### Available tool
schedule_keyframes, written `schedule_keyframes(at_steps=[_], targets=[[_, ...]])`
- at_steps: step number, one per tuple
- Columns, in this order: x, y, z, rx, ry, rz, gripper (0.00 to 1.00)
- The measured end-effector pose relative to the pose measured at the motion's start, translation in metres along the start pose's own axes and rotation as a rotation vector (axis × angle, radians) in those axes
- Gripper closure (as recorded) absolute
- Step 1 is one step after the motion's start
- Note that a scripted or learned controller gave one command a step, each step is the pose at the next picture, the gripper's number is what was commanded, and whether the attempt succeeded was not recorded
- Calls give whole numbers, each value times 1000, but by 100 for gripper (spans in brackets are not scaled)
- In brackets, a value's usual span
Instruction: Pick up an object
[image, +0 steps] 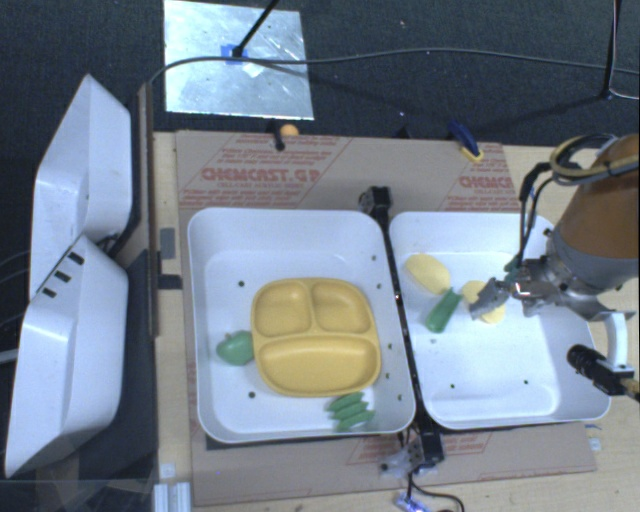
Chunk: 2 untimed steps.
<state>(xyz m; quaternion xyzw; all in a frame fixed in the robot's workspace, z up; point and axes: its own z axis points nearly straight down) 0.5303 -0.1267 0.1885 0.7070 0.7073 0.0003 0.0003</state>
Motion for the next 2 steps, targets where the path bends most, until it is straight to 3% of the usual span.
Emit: schedule_keyframes(at_steps=[1,2], targets=[[0,0,0,0,0,0,0],[-35,2,22,1,0,2,0]])
